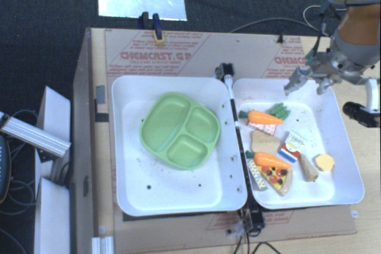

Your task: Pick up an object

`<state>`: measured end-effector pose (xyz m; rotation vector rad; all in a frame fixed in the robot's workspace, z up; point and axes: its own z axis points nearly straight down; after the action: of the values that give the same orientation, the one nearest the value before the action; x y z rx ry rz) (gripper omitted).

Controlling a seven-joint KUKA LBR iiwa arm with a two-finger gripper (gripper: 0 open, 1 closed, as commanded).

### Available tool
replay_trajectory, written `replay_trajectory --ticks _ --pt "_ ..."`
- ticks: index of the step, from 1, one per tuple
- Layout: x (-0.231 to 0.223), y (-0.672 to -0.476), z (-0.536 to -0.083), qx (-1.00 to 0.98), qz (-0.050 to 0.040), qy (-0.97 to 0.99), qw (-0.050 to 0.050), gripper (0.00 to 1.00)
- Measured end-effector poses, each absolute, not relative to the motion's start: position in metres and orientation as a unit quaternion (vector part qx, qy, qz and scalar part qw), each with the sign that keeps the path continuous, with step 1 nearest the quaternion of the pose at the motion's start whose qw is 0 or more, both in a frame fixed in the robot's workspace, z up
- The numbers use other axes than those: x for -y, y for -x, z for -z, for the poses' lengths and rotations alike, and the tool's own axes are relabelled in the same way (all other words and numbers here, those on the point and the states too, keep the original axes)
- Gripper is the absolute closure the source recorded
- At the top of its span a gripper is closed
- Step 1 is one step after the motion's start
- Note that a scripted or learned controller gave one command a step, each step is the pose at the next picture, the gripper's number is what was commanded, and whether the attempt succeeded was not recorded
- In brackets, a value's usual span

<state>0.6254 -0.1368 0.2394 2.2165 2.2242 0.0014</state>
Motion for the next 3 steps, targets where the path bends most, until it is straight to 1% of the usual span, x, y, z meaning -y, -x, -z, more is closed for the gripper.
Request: replay_trajectory --ticks 1,2,3 --pt "0.117 -0.621 -0.113 -0.708 -0.0012 -0.706 0.002 0.00" --pt "0.120 -0.672 -0.089 -0.709 -0.0028 -0.705 0.003 0.00" --pt "0.122 -0.674 -0.102 -0.710 -0.0039 -0.704 0.008 1.00"
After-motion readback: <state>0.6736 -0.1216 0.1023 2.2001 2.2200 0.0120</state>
